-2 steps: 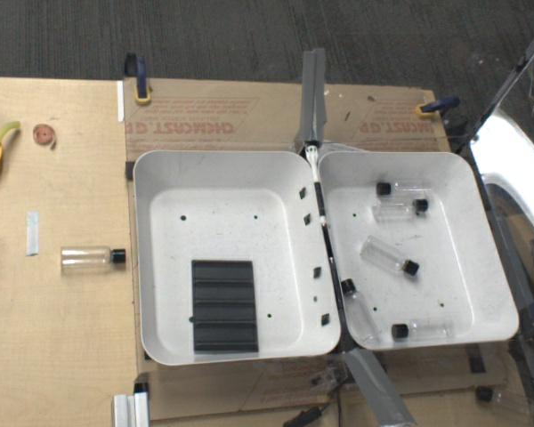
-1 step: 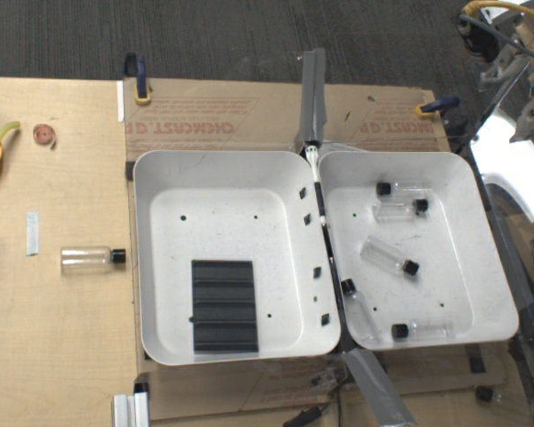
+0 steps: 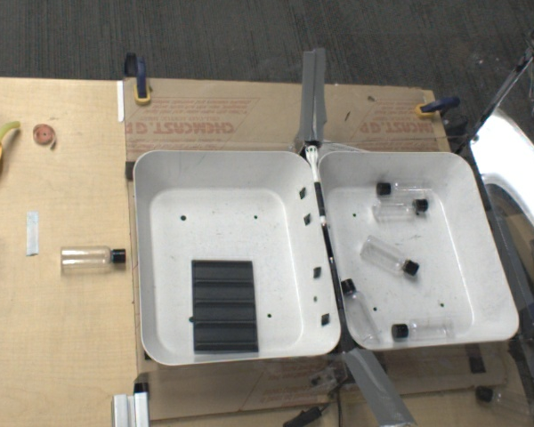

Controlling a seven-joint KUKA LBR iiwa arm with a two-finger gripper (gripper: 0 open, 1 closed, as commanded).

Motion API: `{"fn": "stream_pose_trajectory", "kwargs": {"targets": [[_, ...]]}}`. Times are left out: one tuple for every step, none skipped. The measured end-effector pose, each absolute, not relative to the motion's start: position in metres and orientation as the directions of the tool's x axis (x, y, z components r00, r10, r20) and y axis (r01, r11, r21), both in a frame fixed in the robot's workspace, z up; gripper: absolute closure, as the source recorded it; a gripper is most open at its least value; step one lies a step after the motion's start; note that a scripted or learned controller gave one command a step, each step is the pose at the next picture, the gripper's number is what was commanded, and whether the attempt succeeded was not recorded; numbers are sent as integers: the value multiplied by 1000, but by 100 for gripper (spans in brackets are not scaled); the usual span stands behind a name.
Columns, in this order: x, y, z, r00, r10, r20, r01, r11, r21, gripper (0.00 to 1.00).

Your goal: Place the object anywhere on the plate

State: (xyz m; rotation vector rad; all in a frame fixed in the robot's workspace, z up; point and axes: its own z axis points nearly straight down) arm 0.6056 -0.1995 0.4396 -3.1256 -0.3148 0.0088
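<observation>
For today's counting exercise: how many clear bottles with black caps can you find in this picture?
5. Four lie in the right bin: one at the back, one just below it, one mid-bin, one at the front. A fifth lies on the bench, left of the bins.

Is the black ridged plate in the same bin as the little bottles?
No, the black plate lies in the left bin; the bottles lie in the right bin.

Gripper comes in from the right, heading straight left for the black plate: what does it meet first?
Probably the right bin's rim, then the clear vials in it, well before the black plate in the left bin. Its height is unclear, so it may pass over.
</observation>
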Motion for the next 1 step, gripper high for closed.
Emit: {"fn": "stream_pose_trajectory", "kwargs": {"targets": [[651, -150, 439, 980, 199, -5, 199, -980, -1, 0]]}}
